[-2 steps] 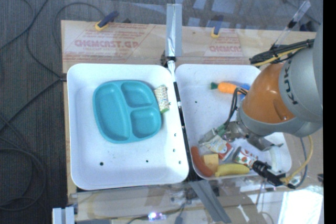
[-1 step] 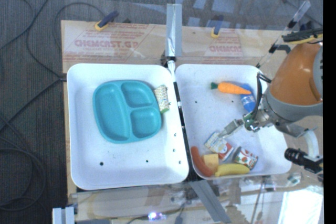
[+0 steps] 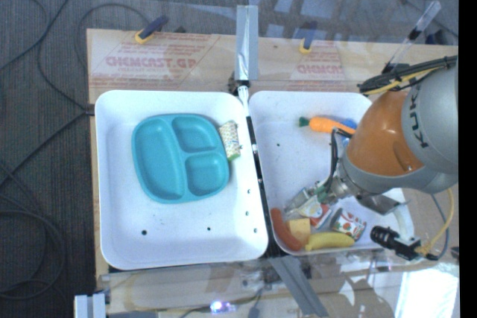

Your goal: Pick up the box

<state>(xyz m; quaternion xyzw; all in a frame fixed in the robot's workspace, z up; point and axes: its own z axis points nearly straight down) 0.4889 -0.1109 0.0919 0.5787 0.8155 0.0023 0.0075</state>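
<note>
Printed red lettering appeared twice on the wooden bench [image 3: 97, 78] behind the bins, once on each side of the divider; it looked mirrored and could not be read with confidence. The letters "KU" stood on the grey arm [image 3: 436, 123] at the right.

Counted: two white bins, one teal tray, one box, one carrot, one banana.

The left bin [image 3: 119, 234], well to the pincer's left, held a teal three-compartment tray [image 3: 179, 156]; a small patterned item [image 3: 229, 138] rested against the tray's right edge. The right bin [image 3: 283, 115] held the remaining goods. The pincer [image 3: 319, 195] sat low in that bin's front half, among a cluster of items. Whether it was spread or pinching could not be told.

Front-left of the pincer lay a red item [image 3: 283, 229] and a pale yellow block [image 3: 299, 226]. A banana [image 3: 329, 240] lay in front of the pincer. The box [image 3: 349, 223], small and white with red and green print, lay flat just front-right of the pincer, apart from it. A carrot [image 3: 326, 124] with a green tip lay behind the pincer, near the bin's rear.
</note>
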